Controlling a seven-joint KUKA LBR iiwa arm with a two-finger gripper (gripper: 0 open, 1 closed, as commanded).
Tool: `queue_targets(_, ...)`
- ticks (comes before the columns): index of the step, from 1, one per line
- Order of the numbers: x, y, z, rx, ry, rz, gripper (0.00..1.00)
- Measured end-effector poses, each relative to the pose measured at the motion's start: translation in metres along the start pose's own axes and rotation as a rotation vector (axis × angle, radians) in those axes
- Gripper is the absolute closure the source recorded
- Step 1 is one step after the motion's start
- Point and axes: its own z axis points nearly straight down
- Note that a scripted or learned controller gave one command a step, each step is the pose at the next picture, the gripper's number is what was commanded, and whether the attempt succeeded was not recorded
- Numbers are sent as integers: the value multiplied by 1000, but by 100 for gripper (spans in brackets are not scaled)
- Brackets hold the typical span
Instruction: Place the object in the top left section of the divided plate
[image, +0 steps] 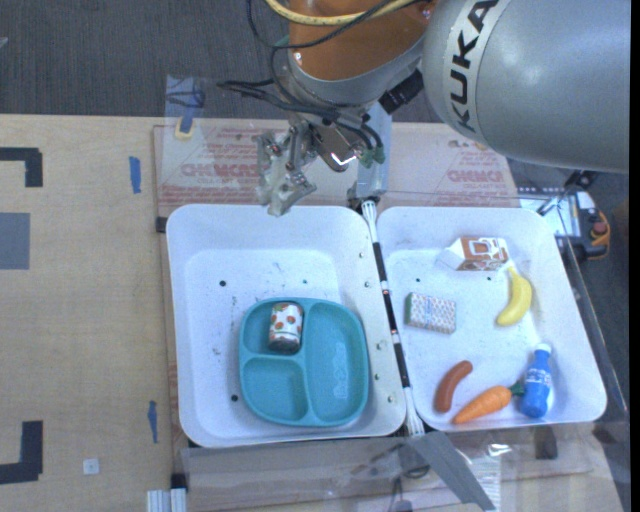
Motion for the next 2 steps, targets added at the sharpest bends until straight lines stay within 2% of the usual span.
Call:
queue_targets(1,-26,12,58,-2,6,-110,100)
queue_targets(2,-27,15,84,-4,6,-427,100)
